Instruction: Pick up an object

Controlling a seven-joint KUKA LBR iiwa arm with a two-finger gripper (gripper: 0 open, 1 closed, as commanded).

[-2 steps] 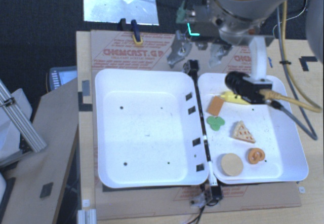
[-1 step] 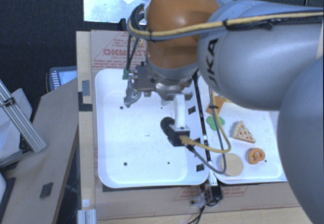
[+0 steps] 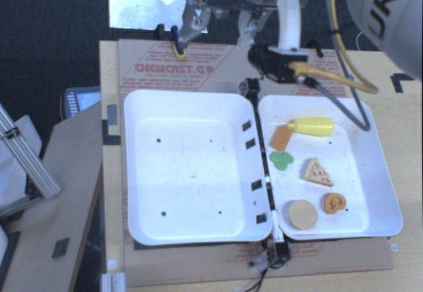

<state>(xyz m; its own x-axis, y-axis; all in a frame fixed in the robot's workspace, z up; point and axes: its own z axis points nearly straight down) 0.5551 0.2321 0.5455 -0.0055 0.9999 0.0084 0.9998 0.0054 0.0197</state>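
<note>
Gripper [image 3: 215, 25]: up at the far edge of the bench, beyond both bins; fingers apart, nothing between them.
Right bin [image 3: 377, 158]: holds all the objects.
Yellow bottle [image 3: 310, 127]: lying on its side, far end.
Orange block [image 3: 282, 138]: just beside the bottle's cap.
Green piece [image 3: 282, 160]: near the divider.
Pizza slice [image 3: 318, 173]: middle.
Tan disc [image 3: 303, 214], pretzel [image 3: 334, 203]: near end, side by side.
Left bin [image 3: 132, 152]: white, beside the right one.

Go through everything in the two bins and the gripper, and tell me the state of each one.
gripper: raised behind the bins, holding nothing
yellow bottle: lying on its side
orange block: lying flat
green piece: lying flat
waffle wedge: lying flat
tan disc: lying flat
pretzel: lying flat
</note>
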